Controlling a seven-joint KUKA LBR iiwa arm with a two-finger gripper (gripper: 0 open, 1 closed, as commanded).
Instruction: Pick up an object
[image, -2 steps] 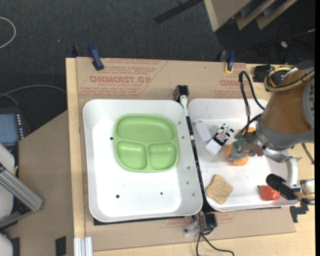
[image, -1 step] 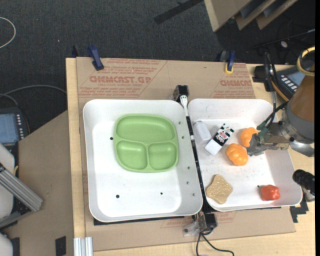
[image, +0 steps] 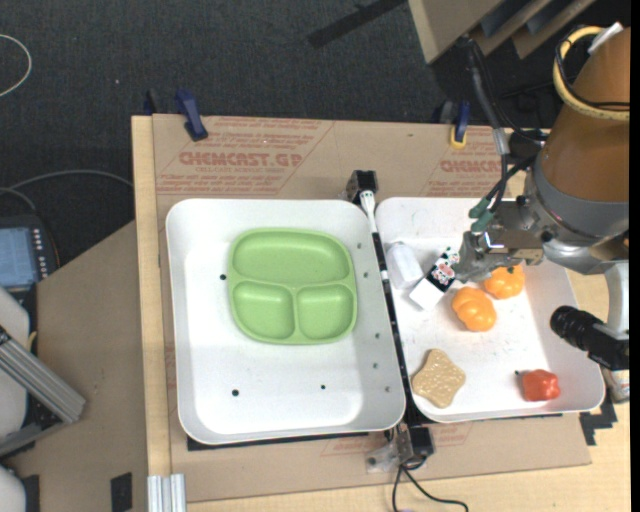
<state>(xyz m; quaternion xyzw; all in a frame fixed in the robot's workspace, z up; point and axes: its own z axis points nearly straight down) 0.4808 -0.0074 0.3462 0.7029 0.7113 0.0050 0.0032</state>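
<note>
Two white bins (image: 190, 330), one green divided plate (image: 293, 285), two orange fruits (image: 474, 308), one red item (image: 540, 384), one cracker (image: 439, 378)

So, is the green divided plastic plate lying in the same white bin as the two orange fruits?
No, the green divided plastic plate lies in the left white bin, while the two orange fruits lie in the right white bin.

Above the fingers (image: 478, 258) sits a blocky grey metal wrist housing (image: 512, 232) with small dark fittings on its face. Above that comes a rounded grey arm segment (image: 580, 205), then a broad orange band (image: 590, 130). Thin dark cables (image: 497, 150) run down beside the arm toward the housing.
</note>
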